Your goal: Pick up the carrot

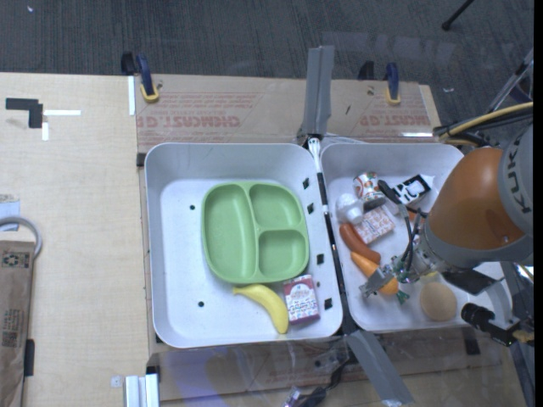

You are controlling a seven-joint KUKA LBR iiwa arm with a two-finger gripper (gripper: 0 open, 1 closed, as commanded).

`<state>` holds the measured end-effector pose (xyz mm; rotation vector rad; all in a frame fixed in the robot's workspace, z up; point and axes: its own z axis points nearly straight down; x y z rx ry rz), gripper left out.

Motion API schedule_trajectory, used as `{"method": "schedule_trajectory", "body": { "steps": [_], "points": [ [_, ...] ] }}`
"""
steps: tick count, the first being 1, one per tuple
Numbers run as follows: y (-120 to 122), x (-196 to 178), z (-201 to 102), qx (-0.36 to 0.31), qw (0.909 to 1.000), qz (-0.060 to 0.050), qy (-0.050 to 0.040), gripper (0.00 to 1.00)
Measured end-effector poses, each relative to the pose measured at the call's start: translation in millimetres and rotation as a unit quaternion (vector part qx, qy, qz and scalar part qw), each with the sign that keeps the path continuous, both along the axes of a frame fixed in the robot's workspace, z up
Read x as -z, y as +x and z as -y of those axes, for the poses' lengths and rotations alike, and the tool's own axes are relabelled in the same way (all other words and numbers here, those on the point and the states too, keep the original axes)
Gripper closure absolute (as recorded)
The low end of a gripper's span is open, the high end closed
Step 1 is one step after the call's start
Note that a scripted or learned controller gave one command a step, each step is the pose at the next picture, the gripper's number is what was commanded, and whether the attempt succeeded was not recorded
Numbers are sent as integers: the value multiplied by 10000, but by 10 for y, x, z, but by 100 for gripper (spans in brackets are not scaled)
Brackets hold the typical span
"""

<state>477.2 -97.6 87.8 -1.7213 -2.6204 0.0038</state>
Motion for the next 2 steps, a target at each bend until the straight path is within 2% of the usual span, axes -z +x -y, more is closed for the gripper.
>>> {"method": "schedule_trajectory", "body": {
  "steps": [1, 2],
  "points": [
    [3, -51, -2, 17, 10000, -29, 7, 100],
    [825, -997, -858, 523, 9986, -2, -21, 100]
  ]
}}
